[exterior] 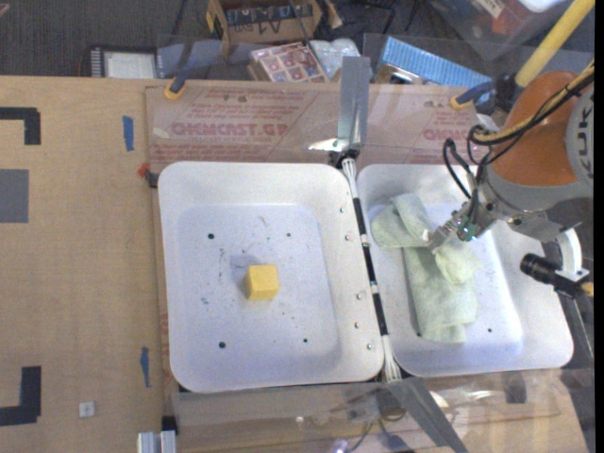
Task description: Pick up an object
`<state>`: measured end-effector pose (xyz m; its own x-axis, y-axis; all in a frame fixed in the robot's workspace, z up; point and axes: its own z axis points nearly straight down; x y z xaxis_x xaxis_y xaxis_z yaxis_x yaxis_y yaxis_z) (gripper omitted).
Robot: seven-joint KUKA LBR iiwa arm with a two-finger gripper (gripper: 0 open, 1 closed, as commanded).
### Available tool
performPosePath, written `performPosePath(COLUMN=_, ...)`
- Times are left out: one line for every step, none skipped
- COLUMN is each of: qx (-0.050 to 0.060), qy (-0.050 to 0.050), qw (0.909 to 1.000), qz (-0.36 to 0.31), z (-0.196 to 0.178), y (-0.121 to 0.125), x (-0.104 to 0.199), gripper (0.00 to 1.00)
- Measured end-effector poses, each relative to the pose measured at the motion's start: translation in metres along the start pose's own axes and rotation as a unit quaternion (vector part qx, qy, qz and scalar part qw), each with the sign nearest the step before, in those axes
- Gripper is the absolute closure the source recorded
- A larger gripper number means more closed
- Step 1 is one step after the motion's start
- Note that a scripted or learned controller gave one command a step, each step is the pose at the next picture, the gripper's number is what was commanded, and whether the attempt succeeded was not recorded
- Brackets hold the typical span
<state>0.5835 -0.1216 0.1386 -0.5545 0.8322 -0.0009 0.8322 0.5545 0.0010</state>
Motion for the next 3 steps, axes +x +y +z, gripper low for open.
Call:
performPosePath(qx=0.0, qy=0.0, qw=1.0, qz=0.0, z=0.0, y=0.0, x=0.0, gripper=0.0)
performPosePath(qx=-0.001, qy=-0.002, qw=0.984, qz=-0.178, z=0.011, y=0.007, x=-0.01, gripper=0.0)
performPosePath(qx=-0.002, qy=-0.003, qw=0.9371, qz=-0.349, z=0.045, y=0.058, x=-0.022, gripper=0.0)
